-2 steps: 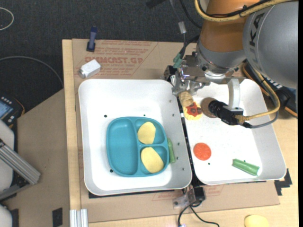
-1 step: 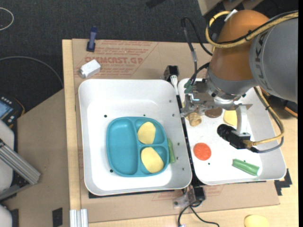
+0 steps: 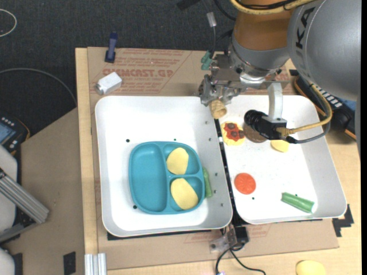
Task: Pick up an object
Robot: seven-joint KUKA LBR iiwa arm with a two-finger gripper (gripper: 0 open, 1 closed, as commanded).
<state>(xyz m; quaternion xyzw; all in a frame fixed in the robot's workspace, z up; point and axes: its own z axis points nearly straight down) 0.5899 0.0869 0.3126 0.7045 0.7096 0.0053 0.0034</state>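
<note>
Pincer (image 3: 217, 103) sits over the bins' shared edge, fingers clamped on a small tan cork-like piece (image 3: 218, 109): likely light, stiff, easily slipped, so pinch mid-body.

You see a table (image 3: 149, 67) topped with brown cardboard, bearing two white bins (image 3: 112, 153) side by side and a small white block (image 3: 109, 83) behind them.
</note>
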